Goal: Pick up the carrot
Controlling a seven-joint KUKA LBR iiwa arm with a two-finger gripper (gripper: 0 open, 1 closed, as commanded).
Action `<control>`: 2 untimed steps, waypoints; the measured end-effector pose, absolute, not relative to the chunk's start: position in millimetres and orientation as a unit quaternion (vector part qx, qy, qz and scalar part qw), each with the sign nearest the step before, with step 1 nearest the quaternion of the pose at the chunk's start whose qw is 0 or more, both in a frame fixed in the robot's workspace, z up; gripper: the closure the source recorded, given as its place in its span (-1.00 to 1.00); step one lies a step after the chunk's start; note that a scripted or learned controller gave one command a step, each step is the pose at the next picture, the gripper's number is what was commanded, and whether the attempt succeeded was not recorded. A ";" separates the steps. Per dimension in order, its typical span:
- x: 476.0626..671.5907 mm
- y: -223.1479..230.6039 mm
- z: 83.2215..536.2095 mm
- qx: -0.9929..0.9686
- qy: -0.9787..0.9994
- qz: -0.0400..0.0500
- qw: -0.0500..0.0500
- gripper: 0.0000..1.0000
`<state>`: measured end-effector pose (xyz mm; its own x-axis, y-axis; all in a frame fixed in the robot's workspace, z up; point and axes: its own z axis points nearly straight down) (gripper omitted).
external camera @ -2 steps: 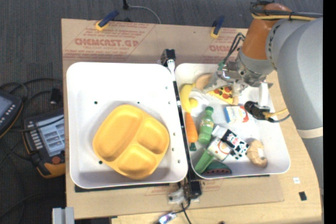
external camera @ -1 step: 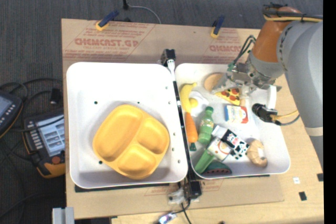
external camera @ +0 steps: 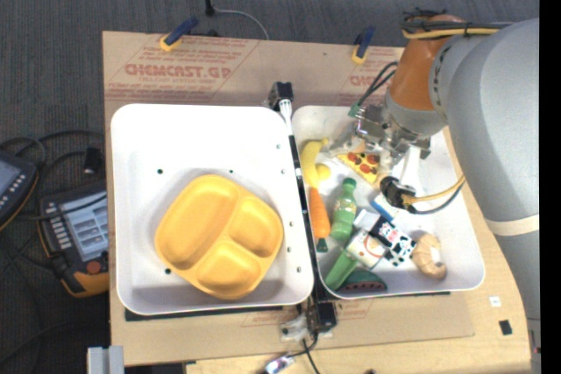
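Observation:
The carrot (external camera: 319,215) is a slim orange stick lying lengthwise against the left wall of the right bin (external camera: 465,267), next to a green bottle (external camera: 344,212). My gripper (external camera: 377,136) hangs over the far part of that bin, above a pizza-slice toy (external camera: 362,160). It is up and to the right of the carrot and well apart from it. The grey arm with its orange band (external camera: 419,74) hides the bin's far right corner.
The right bin also holds a yellow fruit (external camera: 311,160), a watermelon slice (external camera: 359,280), a white box with dotted dice (external camera: 386,243) and a tan bread piece (external camera: 429,254). A yellow divided plate (external camera: 219,234) lies in the left bin (external camera: 140,144).

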<state>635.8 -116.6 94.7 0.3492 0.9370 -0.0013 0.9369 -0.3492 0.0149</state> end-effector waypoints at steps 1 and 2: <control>608.3 -125.2 94.0 0.876 0.482 0.009 0.009 -1.00; 608.0 -127.6 105.0 0.876 0.482 0.008 0.010 1.00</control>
